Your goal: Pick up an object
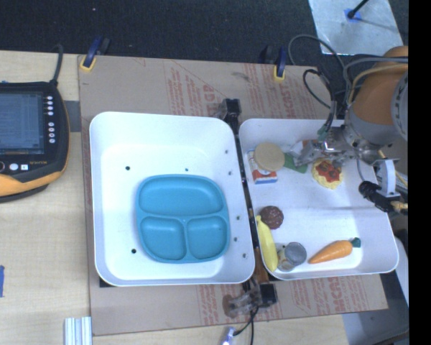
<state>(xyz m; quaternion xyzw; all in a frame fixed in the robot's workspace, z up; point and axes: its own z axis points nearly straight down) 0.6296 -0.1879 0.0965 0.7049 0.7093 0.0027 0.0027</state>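
Note:
The right bin (373,225) holds several toy foods. A burger-like piece (267,160) lies at its far left, and a small green item (296,164) rests beside it. A yellow and red pizza-like piece (327,174) sits near the far middle. A brown round cookie (271,216), a yellow banana (266,244), a grey round piece (294,254) and an orange carrot (334,251) occupy the near half. My gripper (322,149) hangs low over the bin's far side, just above the pizza piece and right of the green item. I see nothing clearly held.
The left bin (115,149) carries a blue divided plate (182,216). A tablet-like pendant (18,139) lies on the bench at far left. Cables (323,70) loop behind the right bin. The arm's grey and orange body (377,99) overhangs the bin's far right corner.

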